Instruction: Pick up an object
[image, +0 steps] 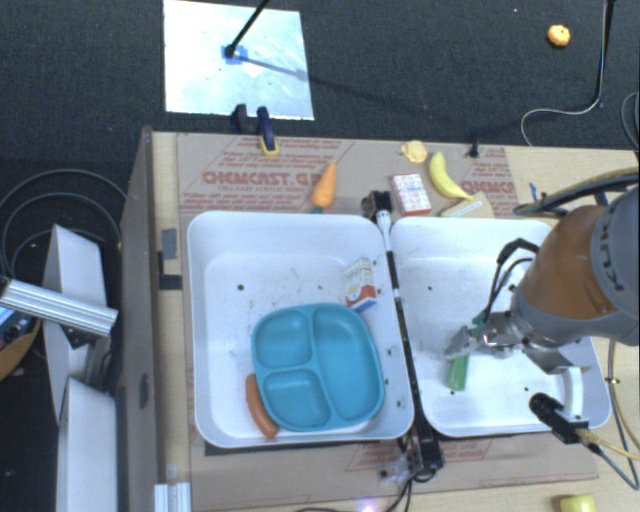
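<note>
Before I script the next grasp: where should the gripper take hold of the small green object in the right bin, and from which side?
Probably across the green object's narrow middle, coming straight down from above. It lies flat on the right bin's floor as a short stick, long axis running roughly up-down in the view, so fingers should close across its short width. The gripper hovers just above its upper end.

Readable text: red block lettering "CHEMCAST" printed on the brown protective sheet (290, 165) covering the tabletop, behind the left bin, running left to right beside the orange carrot-shaped toy (323, 187). Same red print repeats at the sheet's right side (495, 183), behind the right bin; only partly legible there. Finer red lines under each logo too small to read. Small box (410, 194) and carton (360, 283) carry printing, illegible.
</note>
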